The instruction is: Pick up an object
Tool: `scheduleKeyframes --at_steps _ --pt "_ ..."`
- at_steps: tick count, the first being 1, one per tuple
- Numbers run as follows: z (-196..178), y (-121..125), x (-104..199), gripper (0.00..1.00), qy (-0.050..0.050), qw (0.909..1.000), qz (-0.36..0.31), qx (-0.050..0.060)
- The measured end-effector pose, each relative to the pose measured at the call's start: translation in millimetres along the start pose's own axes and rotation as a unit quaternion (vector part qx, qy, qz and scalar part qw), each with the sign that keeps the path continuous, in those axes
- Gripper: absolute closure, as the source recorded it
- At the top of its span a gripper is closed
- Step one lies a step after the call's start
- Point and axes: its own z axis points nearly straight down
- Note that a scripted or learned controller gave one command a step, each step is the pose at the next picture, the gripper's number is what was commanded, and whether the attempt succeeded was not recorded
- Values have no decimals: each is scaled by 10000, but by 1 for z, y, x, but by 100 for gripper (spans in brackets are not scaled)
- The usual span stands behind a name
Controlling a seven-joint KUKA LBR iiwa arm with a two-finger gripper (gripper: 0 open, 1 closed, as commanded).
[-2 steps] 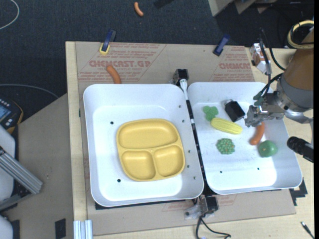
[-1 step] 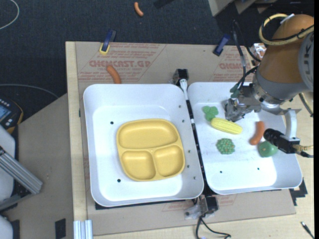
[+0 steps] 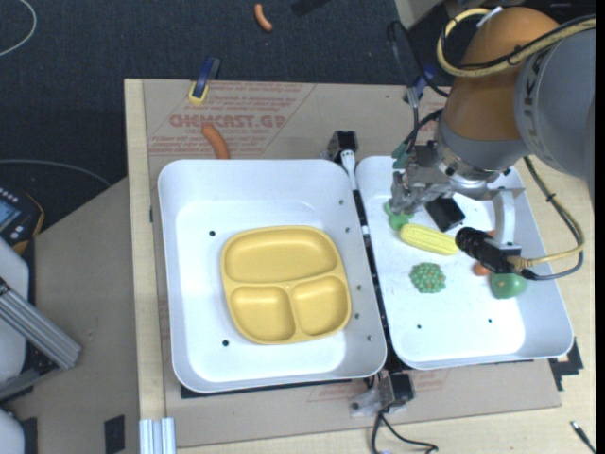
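Note:
In the right bin (image 3: 473,340) lie a yellow corn cob (image 3: 427,239), a green bumpy ball (image 3: 427,277), a green piece (image 3: 508,286) near the right wall and a small orange bit (image 3: 482,270). My gripper (image 3: 406,201) hangs low over the bin's upper left corner, just above the corn cob's left end. A small green thing (image 3: 394,219) shows directly under the gripper, partly hidden by it. I cannot tell whether it touches the gripper.
The left bin (image 3: 189,253) holds a yellow divided plate (image 3: 284,282). Behind the bins, an orange sausage-shaped piece (image 3: 217,141) and a blue and yellow clip (image 3: 202,81) lie on the board. The divider between the bins runs close to the gripper's left.

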Motion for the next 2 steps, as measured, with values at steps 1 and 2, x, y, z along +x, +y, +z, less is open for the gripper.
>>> scheduleKeyframes --at_steps 1,2 --pt "-12 5 -12 100 -11 10000 35 0" --pt "2 7 -4 100 -5 10000 31 37"
